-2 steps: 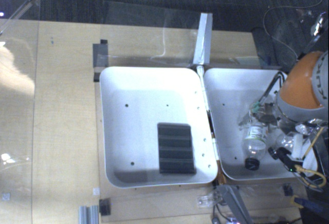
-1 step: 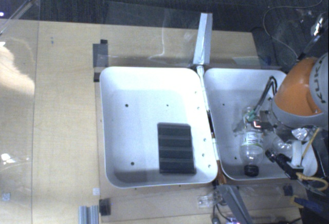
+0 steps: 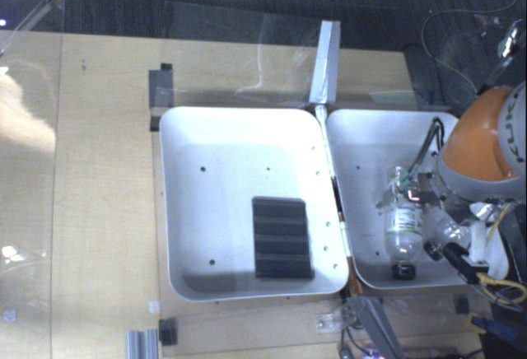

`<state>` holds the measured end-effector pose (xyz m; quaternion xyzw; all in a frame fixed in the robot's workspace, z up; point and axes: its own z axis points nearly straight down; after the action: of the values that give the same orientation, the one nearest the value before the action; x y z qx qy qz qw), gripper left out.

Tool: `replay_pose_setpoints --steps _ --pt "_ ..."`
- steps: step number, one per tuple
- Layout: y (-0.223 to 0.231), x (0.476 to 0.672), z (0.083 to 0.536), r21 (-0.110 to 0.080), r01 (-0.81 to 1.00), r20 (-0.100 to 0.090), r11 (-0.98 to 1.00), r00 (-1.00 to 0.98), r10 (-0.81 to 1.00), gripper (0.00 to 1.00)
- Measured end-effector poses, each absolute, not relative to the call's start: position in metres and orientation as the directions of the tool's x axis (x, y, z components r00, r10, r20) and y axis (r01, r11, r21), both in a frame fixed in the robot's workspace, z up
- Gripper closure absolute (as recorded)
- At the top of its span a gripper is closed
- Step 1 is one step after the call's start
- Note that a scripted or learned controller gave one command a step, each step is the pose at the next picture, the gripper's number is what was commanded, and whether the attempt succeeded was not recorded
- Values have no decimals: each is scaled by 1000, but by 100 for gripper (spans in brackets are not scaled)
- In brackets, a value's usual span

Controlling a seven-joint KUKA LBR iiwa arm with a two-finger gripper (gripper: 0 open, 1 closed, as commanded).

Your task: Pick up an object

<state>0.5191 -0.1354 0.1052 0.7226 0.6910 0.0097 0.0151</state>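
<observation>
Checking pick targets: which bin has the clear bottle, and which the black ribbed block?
The right bin holds the clear bottle, lying beside the gripper. The black ribbed block lies in the left bin.

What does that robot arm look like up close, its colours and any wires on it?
The arm is grey with a rounded, glossy orange band above the wrist. Black cables loop from the band down to the wrist, and yellow wires curl at its lower end. The gripper is a cluttered mix of grey, white and black parts; I can't make out its jaws clearly.
</observation>
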Motion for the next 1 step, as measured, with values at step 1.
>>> replay_pose_setpoints --steps 1 --pt "-67 559 185 5 1000 1 11 -11 1000 100"
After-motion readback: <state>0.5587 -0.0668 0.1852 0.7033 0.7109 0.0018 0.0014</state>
